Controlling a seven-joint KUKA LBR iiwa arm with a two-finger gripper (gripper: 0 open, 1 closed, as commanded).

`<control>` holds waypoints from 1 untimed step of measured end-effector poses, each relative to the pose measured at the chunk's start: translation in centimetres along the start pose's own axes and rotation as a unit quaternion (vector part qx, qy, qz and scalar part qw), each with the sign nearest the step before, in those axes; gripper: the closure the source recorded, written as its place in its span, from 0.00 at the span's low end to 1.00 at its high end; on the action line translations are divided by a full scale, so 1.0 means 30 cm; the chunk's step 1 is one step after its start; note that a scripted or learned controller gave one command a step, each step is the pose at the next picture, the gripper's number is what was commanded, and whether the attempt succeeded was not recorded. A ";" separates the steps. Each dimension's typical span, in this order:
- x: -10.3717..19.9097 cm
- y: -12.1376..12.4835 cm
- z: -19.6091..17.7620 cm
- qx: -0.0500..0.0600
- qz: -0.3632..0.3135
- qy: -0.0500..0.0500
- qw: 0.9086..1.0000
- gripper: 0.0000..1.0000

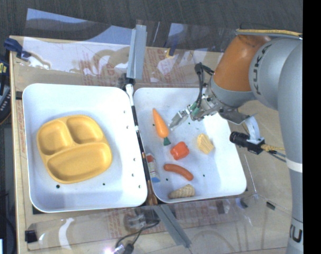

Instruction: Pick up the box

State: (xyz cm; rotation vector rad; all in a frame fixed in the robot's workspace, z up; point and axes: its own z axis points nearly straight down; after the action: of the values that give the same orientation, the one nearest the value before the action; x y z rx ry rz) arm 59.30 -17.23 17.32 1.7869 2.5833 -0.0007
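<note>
Here, your arm (266,73) reaches in over the right bin (232,179), while the left bin (30,142) carries a yellow divided plate (73,147). Your hand (188,113) hovers above the right bin's far middle, just beside the carrot (160,123); you cannot tell whether it is spread or pressed together, and nothing shows in it. The box (150,166) lies small against the bin's left wall, nearer you and leftward of the hand, past the carrot, its long axis along that wall. The tomato (179,151) and sausage (178,170) sit near it.
</note>
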 end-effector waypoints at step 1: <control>-0.047 -0.179 0.096 0.001 -0.009 0.001 1.000 0.00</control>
State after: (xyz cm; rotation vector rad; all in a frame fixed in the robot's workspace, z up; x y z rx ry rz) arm 54.79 -20.43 14.43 1.7661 2.6010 -0.0024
